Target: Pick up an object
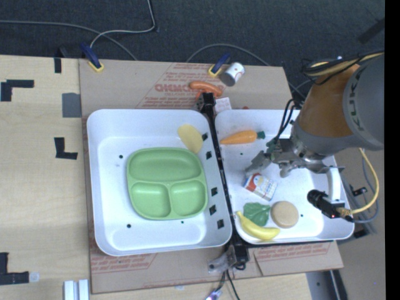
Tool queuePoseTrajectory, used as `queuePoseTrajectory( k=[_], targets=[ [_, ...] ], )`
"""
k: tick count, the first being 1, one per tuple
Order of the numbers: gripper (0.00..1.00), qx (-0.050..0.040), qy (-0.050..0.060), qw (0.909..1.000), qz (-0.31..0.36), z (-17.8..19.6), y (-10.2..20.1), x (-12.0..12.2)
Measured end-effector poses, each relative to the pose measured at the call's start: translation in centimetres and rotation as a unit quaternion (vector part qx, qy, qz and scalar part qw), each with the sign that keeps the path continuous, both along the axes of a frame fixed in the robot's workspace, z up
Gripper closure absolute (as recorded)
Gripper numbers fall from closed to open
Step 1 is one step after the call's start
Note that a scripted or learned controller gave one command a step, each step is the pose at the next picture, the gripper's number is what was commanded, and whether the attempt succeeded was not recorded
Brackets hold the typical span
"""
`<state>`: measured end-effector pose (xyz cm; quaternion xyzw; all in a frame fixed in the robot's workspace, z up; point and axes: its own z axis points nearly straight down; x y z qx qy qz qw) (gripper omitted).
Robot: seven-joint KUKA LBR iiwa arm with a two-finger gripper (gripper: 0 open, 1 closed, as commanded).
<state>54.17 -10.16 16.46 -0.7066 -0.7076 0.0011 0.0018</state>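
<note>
Printed matter first: red lettering, mirrored or upside down, runs across the cardboard sheet under the bins; not legible from here; the small carton carries red and blue print, too small to read.

Count, taking the black divider between the bins as landmark: two white bins, left bin and right bin. Left of the divider: one green compartment plate, three sections; one pale yellow lemon-like piece nearly touching the divider. Right of the divider: one carrot, near its upper stretch; one carton, mid-bin; one green leafy piece, one banana and one round tan bun clustered low, banana closest to the divider.

Gripper hangs right of the divider, just above the carton, between carrot and carton; fingers spread, released, nothing between them.

Beyond the divider's top end: one orange sausage-like item, one grey cylinder, two blue-yellow clamps.
</note>
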Motion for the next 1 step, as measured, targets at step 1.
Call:
queuePoseTrajectory(
  k=[1],
  targets=[
    [0.00,-0.0007,-0.003,1.0000,0.000,-7.67,-0.92,1.77]
  ],
)
